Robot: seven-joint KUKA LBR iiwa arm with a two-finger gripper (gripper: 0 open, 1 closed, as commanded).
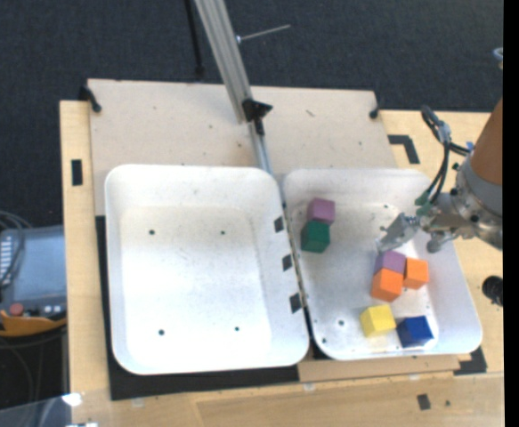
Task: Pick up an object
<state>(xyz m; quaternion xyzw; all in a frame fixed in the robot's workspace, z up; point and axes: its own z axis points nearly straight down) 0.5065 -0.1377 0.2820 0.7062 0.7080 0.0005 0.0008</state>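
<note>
Lilac plastic cube sits just below the claw, touching an orange cube with a second orange cube alongside. Claw's opening: cannot tell. Crowding is the risk; descending could wedge or nudge neighbours instead of gripping one

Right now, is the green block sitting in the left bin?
No, the green block lies in the right bin, just below a purple block.

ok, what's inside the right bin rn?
Right bin holds seven blocks: pink and green near the left wall; purple, two orange, yellow, blue lower right. The gripper covers some floor beneath it.
</note>
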